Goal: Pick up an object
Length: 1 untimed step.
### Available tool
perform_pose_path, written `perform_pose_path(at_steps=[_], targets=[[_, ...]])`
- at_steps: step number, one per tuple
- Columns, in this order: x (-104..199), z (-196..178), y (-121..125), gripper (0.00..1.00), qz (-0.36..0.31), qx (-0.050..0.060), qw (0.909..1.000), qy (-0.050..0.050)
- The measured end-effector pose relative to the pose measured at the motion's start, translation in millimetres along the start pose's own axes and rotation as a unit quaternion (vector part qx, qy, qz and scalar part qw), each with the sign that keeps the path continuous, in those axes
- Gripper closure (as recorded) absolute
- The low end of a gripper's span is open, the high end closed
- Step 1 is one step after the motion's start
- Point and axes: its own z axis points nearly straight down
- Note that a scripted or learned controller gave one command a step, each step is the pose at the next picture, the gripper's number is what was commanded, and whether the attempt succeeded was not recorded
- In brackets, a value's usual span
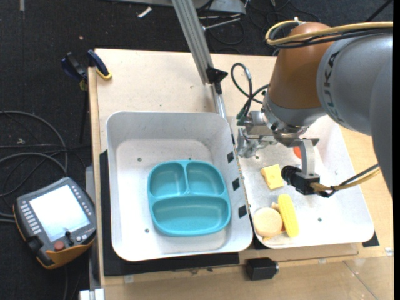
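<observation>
Yellow block (272, 177), banana (287, 215) and pale bun (269, 222) cluster right of centre; my gripper (250, 144) hovers above-left, fingers' spread indiscernible.

The arm (356, 74) is a thick, rounded grey tube with smooth, glossy casing. Dark letters run down its side, partly cut off. Above the wrist sits a broad orange band (300, 61), shiny and bulging like a dome. A yellow cable (312, 29) loops over the top of this band, and a thin black cable (240, 83) curls out beside it. Below the band, the gripper (250, 144) is bare silvery metal with small brackets and fittings.
</observation>
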Motion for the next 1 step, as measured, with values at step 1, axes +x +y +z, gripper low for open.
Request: perform_pose_path(at_steps=[1], targets=[[44.5, -10.3, -24.0, 1.00, 0.000, -0.001, 1.0000, 0.000]])
